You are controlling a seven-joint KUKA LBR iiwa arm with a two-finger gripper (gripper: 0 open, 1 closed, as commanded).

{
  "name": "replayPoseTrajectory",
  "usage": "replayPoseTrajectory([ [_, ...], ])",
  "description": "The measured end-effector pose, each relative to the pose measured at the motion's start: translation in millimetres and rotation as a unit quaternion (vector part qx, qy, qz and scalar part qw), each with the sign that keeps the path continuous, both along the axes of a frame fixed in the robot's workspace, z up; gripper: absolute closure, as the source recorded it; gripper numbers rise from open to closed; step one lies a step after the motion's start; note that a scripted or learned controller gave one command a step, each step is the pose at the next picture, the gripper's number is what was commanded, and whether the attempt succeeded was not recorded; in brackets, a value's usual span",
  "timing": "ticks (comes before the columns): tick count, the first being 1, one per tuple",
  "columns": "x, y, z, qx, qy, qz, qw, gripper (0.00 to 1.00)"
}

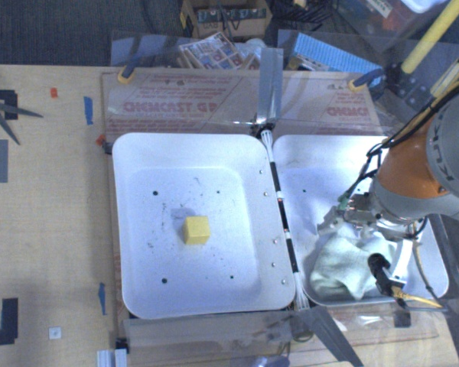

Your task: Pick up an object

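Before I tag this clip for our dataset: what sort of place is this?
Most likely a robotics lab's grasping test bench. Two white bins sit side by side on a wooden bench, an arm reaches over the right one, and cables and boxes clutter the floor behind.

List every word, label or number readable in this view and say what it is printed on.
"CHOICAST GR": my best reading of red, mirrored-looking lettering on the clear sheet behind the left bin; uncertain.
Red lettering on the clear sheet behind the right bin: cut off, too blurred to read.
Printed box beyond the bench: pictures and print too small to read.
Yellow cube, white cloth: no markings visible.
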State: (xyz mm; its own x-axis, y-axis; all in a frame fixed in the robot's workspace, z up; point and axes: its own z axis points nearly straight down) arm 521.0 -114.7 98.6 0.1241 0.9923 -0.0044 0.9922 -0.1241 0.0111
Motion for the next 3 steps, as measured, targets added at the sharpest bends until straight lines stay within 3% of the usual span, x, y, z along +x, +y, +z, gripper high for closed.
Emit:
replayPoseTrajectory([
  [1, 29.3, 20.3, -10.2, 0.0014, 0.002, 0.030, 0.9996, 0.00],
  [2, 30.8, 20.9, 1.1, 0.0017, -0.001, 0.030, 0.9995, 1.00],
  [3, -1.4, -7.4, -9.1, 0.0016, 0.000, 0.117, 0.9932, 1.00],
])
